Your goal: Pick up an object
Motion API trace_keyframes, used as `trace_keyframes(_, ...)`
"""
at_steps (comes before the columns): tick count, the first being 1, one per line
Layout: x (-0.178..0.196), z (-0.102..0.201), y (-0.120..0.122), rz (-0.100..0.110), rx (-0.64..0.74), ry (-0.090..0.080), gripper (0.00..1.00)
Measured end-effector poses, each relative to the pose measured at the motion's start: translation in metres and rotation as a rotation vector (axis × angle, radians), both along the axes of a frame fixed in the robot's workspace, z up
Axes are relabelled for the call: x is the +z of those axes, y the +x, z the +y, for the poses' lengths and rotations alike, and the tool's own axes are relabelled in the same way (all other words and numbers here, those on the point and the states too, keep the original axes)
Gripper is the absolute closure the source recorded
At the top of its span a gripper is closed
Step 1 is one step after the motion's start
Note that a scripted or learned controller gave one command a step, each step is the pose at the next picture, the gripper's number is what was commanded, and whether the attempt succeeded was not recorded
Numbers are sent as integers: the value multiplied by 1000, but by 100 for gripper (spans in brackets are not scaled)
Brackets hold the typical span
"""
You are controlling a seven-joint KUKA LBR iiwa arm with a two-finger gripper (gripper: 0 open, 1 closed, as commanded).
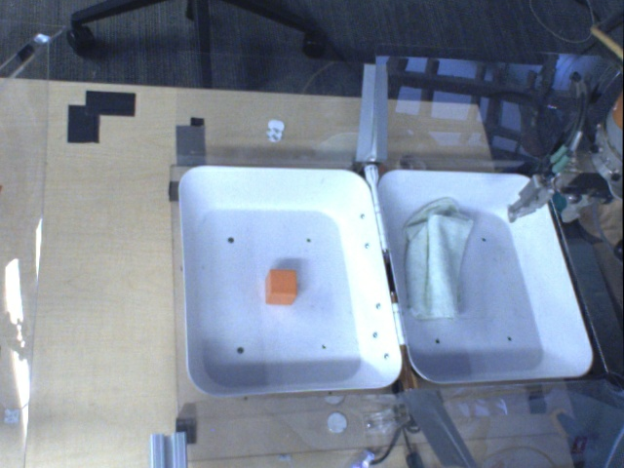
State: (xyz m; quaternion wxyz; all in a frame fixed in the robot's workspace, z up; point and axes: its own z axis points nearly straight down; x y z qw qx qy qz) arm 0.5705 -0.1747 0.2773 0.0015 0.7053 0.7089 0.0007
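Note:
A small orange cube (282, 287) lies near the middle of the left white bin (210, 349). In the right white bin (546, 349), a pale folded cloth (437, 258) rests left of centre, lengthwise from back to front. My gripper (526, 203) hangs over the right bin's back right corner, well to the right of the cloth and far from the cube. Nothing shows in its grasp. The arm's wrist (585, 178) reaches in behind it from the right edge.
A metal divider (370, 130) rises behind the seam between the bins. Dark frame bars and cables (487, 96) stand behind the right bin. Black tape marks (97, 113) lie on the wooden bench at the far left.

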Motion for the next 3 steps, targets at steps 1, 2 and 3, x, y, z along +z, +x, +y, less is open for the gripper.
trace_keyframes(1, -164, 6, 46, 4, -94, 2, 0)
trace_keyframes(2, -151, 7, 48, -4, -90, 1, 100)
trace_keyframes(3, -58, 29, 79, -2, -301, 1, 100)
